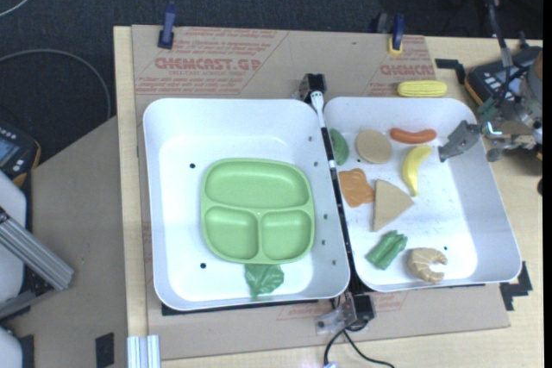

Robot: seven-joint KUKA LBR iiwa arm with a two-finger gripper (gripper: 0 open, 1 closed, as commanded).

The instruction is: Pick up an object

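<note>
The right bin [492,211] holds several toy foods: a red sausage [413,134], a yellow banana [415,167], a round tan cookie [374,146], an orange slab [354,187], a tan wedge [391,204], a green pod [385,249], a bread roll [427,264] and a dark green piece [338,147] by the left wall. My gripper [461,141] hangs over the bin's upper right part, just right of the banana and sausage, with nothing seen in it.
The left bin [172,142] carries a green divided plate [257,209] with a lettuce leaf [264,278] in front of it. A yellow corn cob [422,88] lies on the board behind the right bin. Blue clamps [167,27] stand on the back edge.
</note>
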